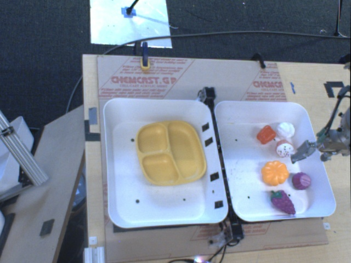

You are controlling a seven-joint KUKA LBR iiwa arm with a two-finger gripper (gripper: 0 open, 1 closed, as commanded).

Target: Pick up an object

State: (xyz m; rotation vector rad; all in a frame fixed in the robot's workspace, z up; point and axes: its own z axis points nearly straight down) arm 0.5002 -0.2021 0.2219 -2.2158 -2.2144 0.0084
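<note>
Purple grapes (282, 201); hand (305, 149) above bin (241, 201)

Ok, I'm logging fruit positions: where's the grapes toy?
The grapes lie in the right bin, at its near right corner, just below the pumpkin and the purple ball.

The gripper (305, 151) is dull grey metal with a slim, flat-sided finger; its body is blocky and darker, with what may be a small green mark on top. Thin dark cables rise above it.
</note>
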